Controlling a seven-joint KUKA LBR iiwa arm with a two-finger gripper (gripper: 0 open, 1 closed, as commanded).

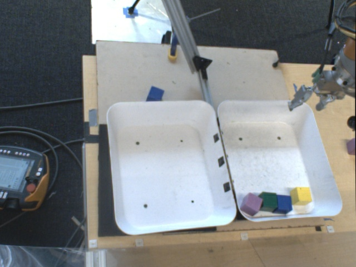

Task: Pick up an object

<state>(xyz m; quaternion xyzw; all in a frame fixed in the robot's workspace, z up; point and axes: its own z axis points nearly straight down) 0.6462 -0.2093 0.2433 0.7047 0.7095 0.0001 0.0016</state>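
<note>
Tool, seemingly open, hovers well apart from 4 blocks.

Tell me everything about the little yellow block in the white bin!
The small yellow cube-shaped block looks solid and matte, maybe foam or painted wood. It sits at the near right corner of the right shallow white bin, raised a bit against the sloping wall. The blue block lies close on its left; whether they touch is unclear. Nothing holds it.
</note>
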